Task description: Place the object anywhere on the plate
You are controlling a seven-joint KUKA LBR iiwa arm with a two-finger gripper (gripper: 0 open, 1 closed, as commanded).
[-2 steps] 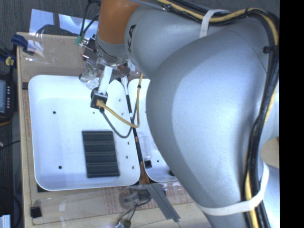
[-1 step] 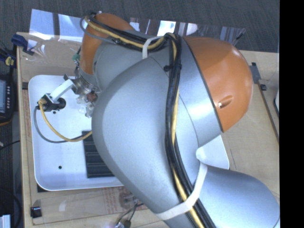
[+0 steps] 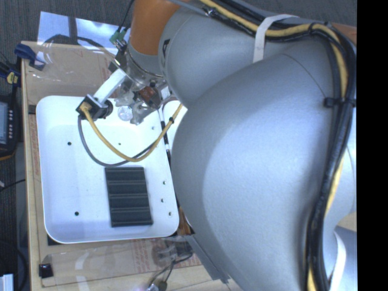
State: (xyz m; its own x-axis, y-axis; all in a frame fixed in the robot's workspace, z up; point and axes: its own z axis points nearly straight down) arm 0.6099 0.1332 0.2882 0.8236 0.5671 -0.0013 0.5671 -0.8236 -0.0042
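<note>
Camera view: most of the right side is taken up by the grey arm (image 3: 260,162), seen from close above. Its orange band (image 3: 148,17) is seen at top centre, just above the wrist. Black and yellow cables (image 3: 337,138) are routed along the arm's body and held by a white strap (image 3: 262,35).

The gripper (image 3: 130,107) is positioned over the far edge of the left white bin (image 3: 60,162), near the bin's upper right corner. Whether it is apart or together cannot be told, since it is seen end-on and cluttered by wrist hardware. Nothing can be made out as held by it.

A yellow hose (image 3: 118,155) and a black cable (image 3: 90,150) are looped down from the wrist across the upper half of the bin.

The dark ribbed slab (image 3: 128,196) is laid flat on the bin floor, in the lower middle part, close to the near wall and well apart from the gripper. Whether it is the object or the plate cannot be told. A few small dark dots are seen on the bin floor around it.

The bin is set on a pale bench (image 3: 36,71). A blue clamp (image 3: 24,52) is fixed at the bench's upper left corner.
</note>
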